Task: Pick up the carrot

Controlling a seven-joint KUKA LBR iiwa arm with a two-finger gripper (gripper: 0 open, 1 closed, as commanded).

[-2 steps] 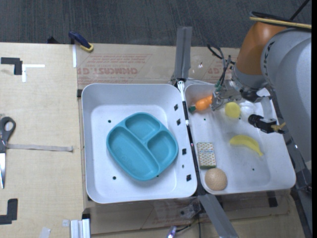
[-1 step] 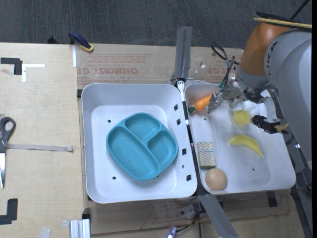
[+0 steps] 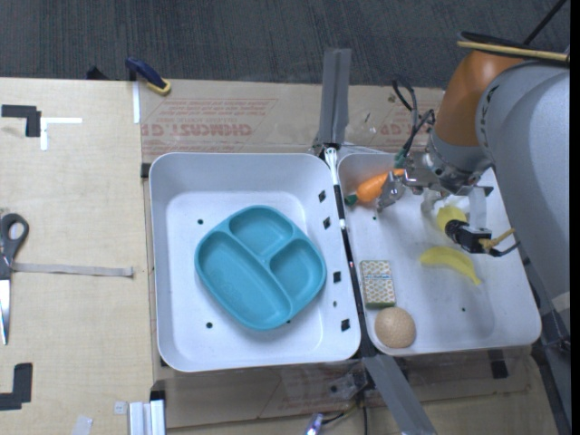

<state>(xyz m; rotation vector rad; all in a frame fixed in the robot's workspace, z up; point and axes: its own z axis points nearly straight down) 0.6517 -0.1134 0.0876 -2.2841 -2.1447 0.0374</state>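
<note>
The orange carrot (image 3: pixel 370 188) lies in the far left corner of the right bin (image 3: pixel 507 329), close to the divider between the bins. My gripper (image 3: pixel 395 188) is down in that bin right at the carrot's right end, touching or nearly touching it. The wrist hardware above hides that end of the carrot. The carrot still looks to be resting near the bin floor.
In the right bin lie a yellow banana (image 3: pixel 451 263), another yellow piece (image 3: pixel 449 216) under the wrist, a green-edged sponge (image 3: pixel 377 281) and a tan round item (image 3: pixel 395 327). A blue divided plate (image 3: pixel 261 266) sits in the left bin (image 3: pixel 168 243). Scissors (image 3: pixel 9 243) lie far left on the bench.
</note>
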